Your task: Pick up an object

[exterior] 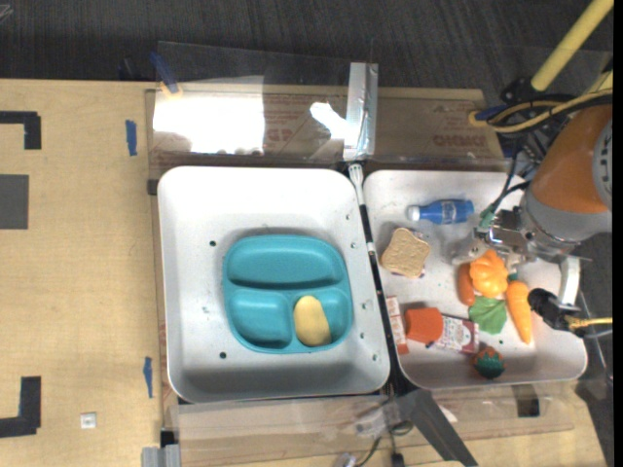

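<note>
White bins: two shallow ones side by side on the worktop (68,261); left bin (195,222), right bin (555,358).
Teal tray: a divided tray (282,290) sits in the middle of the left bin, with a yellow potato (311,320) in its lower right compartment.
Arm: grey with an orange band (574,173), reaching in from the right over the right bin's upper right part.
Claw: the claw (501,233) hangs just above the pepper; whether it is open or closed, and whether it has hold of anything, I cannot tell.
Bottle: a blue bottle (443,211) lies on its side near the right bin's top, left of the claw; its label is too small to read.
Bread: a tan slice (405,252) lies just below the bottle.
Pepper: an orange pepper (488,275) lies beside a carrot (519,311), with a green leaf (489,315) touching both.
Box: an orange-red box (424,325) lies at the bin's lower left, beside a red and white packet (456,336); the print is unreadable.
Ball: a small red and green piece (488,362) lies near the lower rim.
Behind: a clear sheet (263,115) stands behind the left bin, catching glare.
</note>
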`<state>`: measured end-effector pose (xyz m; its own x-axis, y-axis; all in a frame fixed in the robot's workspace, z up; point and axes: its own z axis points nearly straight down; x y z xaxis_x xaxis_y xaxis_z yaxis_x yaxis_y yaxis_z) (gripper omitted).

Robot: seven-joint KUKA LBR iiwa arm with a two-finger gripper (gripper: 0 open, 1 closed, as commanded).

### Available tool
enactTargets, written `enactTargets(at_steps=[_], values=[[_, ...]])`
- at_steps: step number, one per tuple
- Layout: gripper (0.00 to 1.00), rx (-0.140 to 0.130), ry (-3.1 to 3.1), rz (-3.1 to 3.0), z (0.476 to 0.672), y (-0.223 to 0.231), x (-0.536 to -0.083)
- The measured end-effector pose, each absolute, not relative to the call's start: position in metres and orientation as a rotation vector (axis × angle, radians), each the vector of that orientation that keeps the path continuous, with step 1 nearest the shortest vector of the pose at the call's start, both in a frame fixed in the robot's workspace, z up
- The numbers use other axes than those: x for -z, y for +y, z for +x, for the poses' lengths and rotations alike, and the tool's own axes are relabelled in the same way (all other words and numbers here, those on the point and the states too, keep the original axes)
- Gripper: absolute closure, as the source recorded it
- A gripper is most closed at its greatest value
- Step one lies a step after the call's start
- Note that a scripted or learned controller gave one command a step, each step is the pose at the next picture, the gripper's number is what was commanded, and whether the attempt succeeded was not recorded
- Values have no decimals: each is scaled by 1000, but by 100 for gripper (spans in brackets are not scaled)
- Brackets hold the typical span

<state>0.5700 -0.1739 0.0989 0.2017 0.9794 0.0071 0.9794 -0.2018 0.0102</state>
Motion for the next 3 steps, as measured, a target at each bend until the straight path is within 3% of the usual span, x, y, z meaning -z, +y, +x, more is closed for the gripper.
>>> enactTargets(at_steps=[1, 2, 3], values=[[100, -3, 2183, 2255, 638, -174, -87], [100, 42, 2326, 2147, 658, -173, -85], [100, 46, 2329, 2147, 658, -172, -95]])
